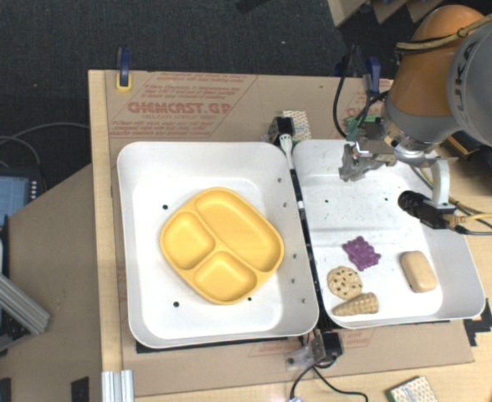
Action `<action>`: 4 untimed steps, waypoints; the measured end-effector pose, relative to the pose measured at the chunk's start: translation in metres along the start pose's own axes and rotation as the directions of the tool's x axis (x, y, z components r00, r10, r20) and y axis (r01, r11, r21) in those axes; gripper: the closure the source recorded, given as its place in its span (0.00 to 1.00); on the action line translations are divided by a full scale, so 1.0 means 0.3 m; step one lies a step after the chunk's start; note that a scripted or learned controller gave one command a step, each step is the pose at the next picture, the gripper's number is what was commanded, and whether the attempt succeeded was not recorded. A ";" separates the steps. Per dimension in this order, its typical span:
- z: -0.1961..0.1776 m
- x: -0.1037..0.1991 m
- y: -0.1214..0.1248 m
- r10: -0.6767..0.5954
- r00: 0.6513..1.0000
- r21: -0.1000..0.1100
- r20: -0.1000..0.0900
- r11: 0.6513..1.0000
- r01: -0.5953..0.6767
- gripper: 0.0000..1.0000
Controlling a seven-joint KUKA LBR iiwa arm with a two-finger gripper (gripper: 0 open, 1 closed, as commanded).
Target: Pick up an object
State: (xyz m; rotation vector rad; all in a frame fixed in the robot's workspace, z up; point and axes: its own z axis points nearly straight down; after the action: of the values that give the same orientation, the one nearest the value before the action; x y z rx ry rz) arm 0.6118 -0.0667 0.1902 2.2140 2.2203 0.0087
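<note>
Worktop (187, 111): pale board with red printed lettering, carrying two shallow white bins side by side.

Left bin (141, 224): holds one yellow divided plate (221, 245) with three compartments, lying flat near the bin's middle and turned at a slant to the bin walls.

Right bin (371, 203): holds four small items grouped in its near half.
- Purple grape cluster (361, 252): lies toward the middle of the bin, just above the cookie.
- Round cookie (343, 281): tan with dark chips, lying flat, touching or almost touching the cone below it.
- Waffle cone piece (356, 306): lies on its side along the bin's near wall, just below the cookie.
- Tan bread roll (418, 271): oblong, toward the bin's right wall, apart from the other three.

Arm (443, 74): grey with an orange band, reaching in from the right over the far part of the right bin.

Gripper (356, 167): low over the far left part of the right bin, well apart from the four items; nothing is seen between its fingers. Whether the fingers stand wide or narrow cannot be told from this angle.

Black attachment (426, 208): dark part below the wrist, over the right bin's right side, above the bread roll.
</note>
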 end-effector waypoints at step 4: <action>0.359 -0.153 -0.300 0.002 1.000 0.012 -0.002 1.000 -0.002 0.00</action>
State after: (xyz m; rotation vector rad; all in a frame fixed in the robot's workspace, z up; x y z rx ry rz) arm 0.5229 -0.1130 0.0819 2.2233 2.2247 -0.0026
